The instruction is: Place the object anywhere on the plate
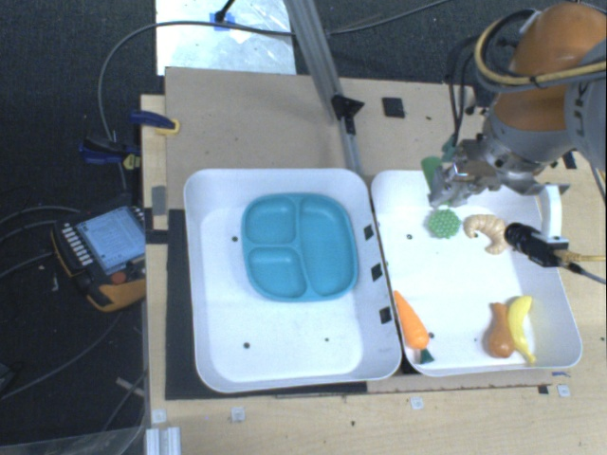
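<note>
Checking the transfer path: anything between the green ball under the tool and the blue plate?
Only the bins' adjoining rims. The green ball sits below the tool in the right bin; the blue plate lies in the left bin.

Counts: two shallow white bins, left (213, 349) and right (455, 282). One light-blue sectioned plastic plate (300, 246), three compartments. One green bumpy round toy (443, 223). One tan curved croissant-like piece (486, 229). One orange toy carrot (411, 320). One yellow toy banana (521, 325). One orange-brown lumpy piece (499, 335). One grey arm with one gripper (452, 186).
</note>
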`<move>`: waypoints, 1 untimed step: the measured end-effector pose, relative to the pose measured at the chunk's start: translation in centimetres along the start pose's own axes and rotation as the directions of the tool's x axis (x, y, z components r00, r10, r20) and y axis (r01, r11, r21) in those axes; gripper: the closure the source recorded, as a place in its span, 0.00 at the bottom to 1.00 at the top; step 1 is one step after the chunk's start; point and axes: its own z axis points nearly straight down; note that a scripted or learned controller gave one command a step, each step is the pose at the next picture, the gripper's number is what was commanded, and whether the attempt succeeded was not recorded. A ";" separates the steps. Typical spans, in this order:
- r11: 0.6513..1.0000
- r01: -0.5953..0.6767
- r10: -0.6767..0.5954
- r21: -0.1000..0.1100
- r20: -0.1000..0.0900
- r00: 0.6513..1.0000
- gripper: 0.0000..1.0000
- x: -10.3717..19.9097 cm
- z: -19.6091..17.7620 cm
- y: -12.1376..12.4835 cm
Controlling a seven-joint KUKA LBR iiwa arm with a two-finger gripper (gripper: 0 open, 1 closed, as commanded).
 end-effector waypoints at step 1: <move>1.000 0.000 0.000 0.003 -0.001 1.000 1.00 5.8 1.4 -0.3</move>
